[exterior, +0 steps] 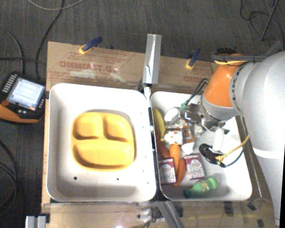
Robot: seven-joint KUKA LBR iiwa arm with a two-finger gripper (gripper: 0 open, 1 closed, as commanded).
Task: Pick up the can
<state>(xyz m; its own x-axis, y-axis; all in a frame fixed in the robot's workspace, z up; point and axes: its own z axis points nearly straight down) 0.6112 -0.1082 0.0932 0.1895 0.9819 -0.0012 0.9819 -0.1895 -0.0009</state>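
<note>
The can (pixel 172 135), with a white and orange label and a silvery end toward the back, lies in the right bin (pixel 240 187) near its left wall, beside a banana (pixel 157 123). My gripper (pixel 187 125) is low in the same bin, just right of the can and right up against it. The wrist and its cables hide the gripper's tips and part of the can. I cannot see whether anything is between them.
In front of the can lie a carrot (pixel 175 160), two small red cartons (pixel 166 171) (pixel 194 167) and a green bottle (pixel 201 186). The left bin (pixel 59 104) holds a yellow divided plate (pixel 103 139). A black cable loop (pixel 210 153) hangs off the wrist.
</note>
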